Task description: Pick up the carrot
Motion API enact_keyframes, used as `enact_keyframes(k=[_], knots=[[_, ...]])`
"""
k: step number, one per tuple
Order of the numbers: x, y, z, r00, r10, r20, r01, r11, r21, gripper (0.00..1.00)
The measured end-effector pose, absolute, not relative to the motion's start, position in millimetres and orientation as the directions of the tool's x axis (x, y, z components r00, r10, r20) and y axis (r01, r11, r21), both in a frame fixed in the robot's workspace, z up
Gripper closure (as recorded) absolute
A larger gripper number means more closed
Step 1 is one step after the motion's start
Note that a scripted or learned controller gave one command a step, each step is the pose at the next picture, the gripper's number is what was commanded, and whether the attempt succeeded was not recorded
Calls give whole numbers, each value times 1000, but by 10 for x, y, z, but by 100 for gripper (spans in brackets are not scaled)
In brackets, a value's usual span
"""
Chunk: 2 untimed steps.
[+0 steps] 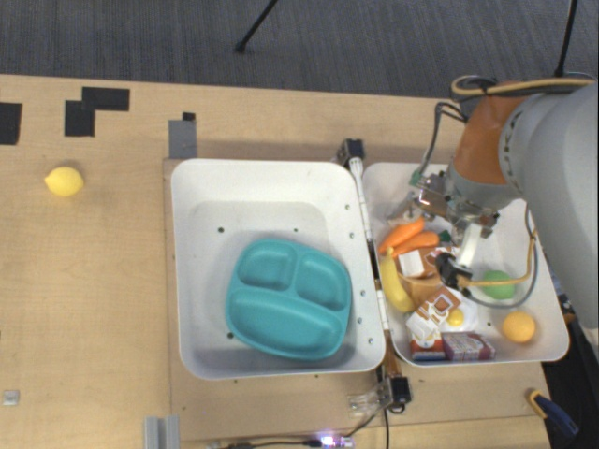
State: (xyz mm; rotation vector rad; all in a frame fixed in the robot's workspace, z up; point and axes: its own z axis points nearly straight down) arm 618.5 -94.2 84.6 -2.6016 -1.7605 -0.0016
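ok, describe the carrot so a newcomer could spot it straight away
Look in the right bin, the one without the teal plate. Near its left wall, just above the banana, lies the carrot. It is the only long orange thing there; the orange fruit is round.

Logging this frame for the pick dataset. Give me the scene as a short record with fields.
left bin: holds a teal divided plate
right bin: carrot, banana, green item, orange fruit, small packets
carrot position: by the right bin's left wall, just above the banana
gripper: over the right bin, close to the carrot's upper right
carrot status: lying in the bin, not shown held
bench: lemon at far left, outside both bins
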Motion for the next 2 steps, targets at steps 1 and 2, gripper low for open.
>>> enact_keyframes(k=[1, 2], knots=[[6201, -944, 964, 370, 929, 2, 929, -370, 4, 100], [6689, -282, 1851, 540, 842, 1, 842, -540, 1, 100]])
